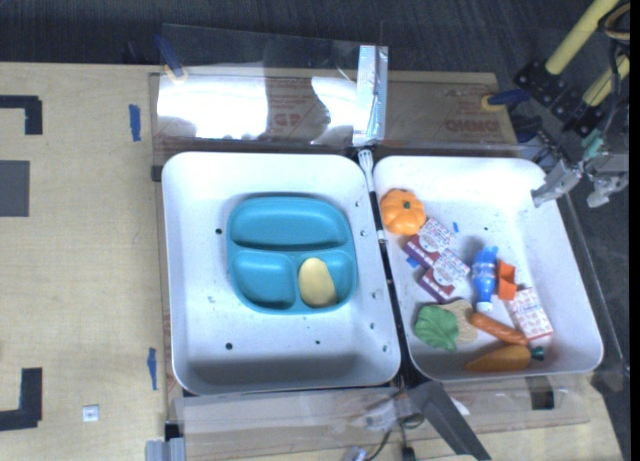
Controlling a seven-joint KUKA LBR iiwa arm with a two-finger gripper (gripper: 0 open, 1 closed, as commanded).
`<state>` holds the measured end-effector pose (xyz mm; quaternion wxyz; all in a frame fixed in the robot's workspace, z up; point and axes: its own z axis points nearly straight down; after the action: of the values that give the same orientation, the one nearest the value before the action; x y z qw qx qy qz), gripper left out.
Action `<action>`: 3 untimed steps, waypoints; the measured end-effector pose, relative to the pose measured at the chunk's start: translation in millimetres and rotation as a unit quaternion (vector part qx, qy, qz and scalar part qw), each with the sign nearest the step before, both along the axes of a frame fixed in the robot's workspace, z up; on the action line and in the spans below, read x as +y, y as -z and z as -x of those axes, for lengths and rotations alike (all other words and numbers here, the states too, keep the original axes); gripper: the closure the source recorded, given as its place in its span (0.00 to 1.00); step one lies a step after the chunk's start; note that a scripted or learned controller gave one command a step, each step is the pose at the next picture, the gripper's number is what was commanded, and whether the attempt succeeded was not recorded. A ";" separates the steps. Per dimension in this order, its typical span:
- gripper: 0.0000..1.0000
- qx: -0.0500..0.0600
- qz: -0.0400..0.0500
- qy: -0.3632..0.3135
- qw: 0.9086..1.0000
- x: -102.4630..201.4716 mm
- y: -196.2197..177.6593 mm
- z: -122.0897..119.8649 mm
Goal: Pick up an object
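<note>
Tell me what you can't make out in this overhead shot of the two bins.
- End effector: small at the camera view's right edge, partly cut off; finger state unreadable.
- Small cartons in the right bin: print too small to read.
- Carrot: far end overlapped by another carton.

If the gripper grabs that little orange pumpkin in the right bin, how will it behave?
The pumpkin looks round and smooth, so it may roll or slip from the fingers. It is likely a light, stiff toy. It sits near the bin wall, which could crowd one finger.
</note>
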<state>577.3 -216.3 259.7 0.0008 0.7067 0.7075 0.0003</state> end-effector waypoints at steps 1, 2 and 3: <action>0.00 0.005 -0.002 0.011 1.000 11.0 122.1 41.8; 0.00 0.000 -0.001 -0.038 0.999 13.5 72.9 68.0; 0.00 0.001 -0.001 -0.080 0.997 52.0 150.8 9.9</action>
<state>567.4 -164.4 108.8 -0.0001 0.6479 0.7617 0.0004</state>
